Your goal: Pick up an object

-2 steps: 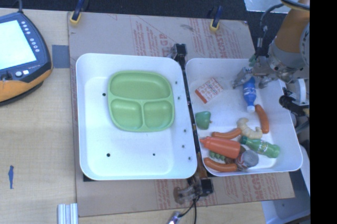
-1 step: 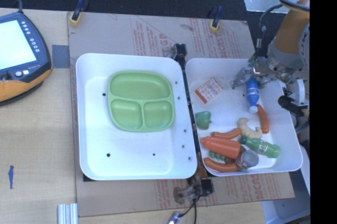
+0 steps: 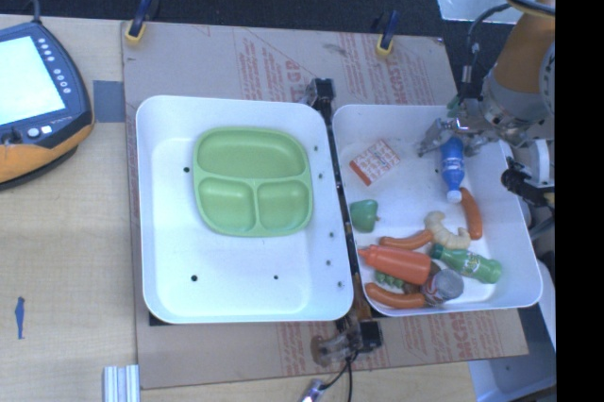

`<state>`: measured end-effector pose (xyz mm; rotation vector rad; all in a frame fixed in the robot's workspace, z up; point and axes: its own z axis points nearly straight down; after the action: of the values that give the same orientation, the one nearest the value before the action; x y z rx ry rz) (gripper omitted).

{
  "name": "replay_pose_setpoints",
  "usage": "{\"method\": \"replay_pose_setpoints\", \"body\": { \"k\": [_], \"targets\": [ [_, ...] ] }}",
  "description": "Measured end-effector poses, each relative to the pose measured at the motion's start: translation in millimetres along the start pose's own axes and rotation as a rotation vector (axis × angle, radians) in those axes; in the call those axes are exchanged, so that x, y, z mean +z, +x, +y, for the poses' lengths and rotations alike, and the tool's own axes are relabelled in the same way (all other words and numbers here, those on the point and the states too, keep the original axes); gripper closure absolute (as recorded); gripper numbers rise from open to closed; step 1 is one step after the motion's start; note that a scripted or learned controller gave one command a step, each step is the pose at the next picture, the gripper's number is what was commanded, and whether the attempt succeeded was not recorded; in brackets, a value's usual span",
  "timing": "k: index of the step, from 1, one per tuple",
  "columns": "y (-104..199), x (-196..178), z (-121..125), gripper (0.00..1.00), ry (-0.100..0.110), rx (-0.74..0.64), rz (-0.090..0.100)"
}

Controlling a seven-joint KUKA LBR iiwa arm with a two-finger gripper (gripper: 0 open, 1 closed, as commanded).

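Two shallow white plastic bins side by side on a brown cardboard sheet (image 3: 283, 60) over a pale wooden bench (image 3: 66, 249). In the left bin (image 3: 160, 287), toward its far edge, a smooth light-green plastic plate with three compartments (image 3: 253, 180). In the right bin (image 3: 528, 287), near the far right corner, a small blue plastic bottle with a white cap (image 3: 453, 168) lying on its side, metal two-finger gripper (image 3: 456, 132) directly over its upper end, fingers splayed to either side; whether touching the bottle, impossible to tell. Just beside the cap, a slim orange carrot-shaped toy (image 3: 472, 213). Near the far left edge, a small red-and-white printed packet (image 3: 375, 160). Crowded along the near edge: green pepper-shaped toy (image 3: 363, 213), red-orange bottle (image 3: 400, 262), green bottle (image 3: 469, 264), pale knobbly piece (image 3: 444, 229), more orange sausage shapes (image 3: 394, 298). At the bench's left edge, a grey-and-orange handheld control pendant with a white screen (image 3: 33, 103).
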<state>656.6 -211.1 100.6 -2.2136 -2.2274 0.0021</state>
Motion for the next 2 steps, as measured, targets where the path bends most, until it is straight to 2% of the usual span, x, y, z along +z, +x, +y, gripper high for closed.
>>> {"method": "replay_pose_setpoints", "body": {
  "k": [1,2],
  "targets": [
    [0,-19,-7,0.00,0.001,0.004,0.001],
    [0,0,0,0.00,0.000,0.001,0.001]
  ]
}}
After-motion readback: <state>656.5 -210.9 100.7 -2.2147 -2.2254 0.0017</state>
